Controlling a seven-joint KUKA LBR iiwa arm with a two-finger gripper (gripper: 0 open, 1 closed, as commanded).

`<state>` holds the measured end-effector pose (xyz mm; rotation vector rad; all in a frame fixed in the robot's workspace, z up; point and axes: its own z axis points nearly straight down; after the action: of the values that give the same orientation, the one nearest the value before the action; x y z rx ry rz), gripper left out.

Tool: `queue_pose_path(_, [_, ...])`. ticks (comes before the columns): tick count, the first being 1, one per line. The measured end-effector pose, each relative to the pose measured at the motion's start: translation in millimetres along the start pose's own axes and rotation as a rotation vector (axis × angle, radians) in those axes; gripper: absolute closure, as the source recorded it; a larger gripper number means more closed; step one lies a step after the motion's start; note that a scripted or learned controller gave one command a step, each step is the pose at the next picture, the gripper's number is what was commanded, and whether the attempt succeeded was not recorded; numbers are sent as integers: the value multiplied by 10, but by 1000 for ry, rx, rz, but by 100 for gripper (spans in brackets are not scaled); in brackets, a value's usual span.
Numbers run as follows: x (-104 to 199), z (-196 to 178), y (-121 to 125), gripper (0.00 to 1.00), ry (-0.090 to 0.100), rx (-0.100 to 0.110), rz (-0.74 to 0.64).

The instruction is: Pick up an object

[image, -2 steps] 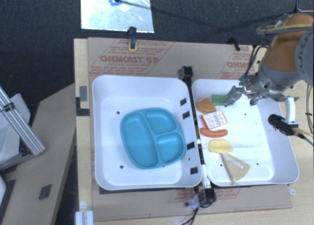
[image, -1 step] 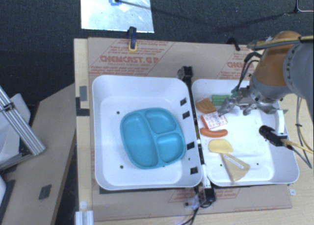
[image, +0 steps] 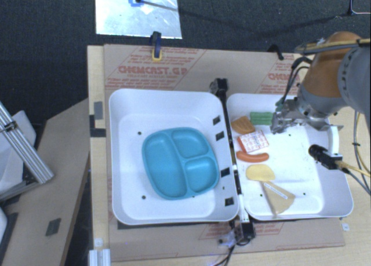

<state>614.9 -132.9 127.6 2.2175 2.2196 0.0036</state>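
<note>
A: Inventory, L to R pls.

B: Left bin (image: 124, 143): one blue divided plate (image: 179, 162), long axis running upper-left to lower-right. Right bin (image: 333, 198): orange wedge (image: 243, 124), green block (image: 261, 118), red-print card (image: 253, 141), sausage (image: 253, 156), yellow piece (image: 259, 172), tan slice (image: 278, 196).

A: Gripper?

B: Gripper (image: 280, 121) sits low at the bin's upper part, just beside the green block's right end. Jaw state: can't tell, too small and dark. Nothing visibly held.

A: Step?

B: Approach/descent stage, I'd judge; no grasp yet. Likely target is the green block: it lies flat, long axis approx. left-right, right end toward the gripper. Next move needs jaws centred over it, straddling the short width, then closing.
</note>
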Motion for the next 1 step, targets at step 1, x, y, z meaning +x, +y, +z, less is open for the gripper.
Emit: queue_pose_path(1, [-23,-431,11,100,1,0,-1])
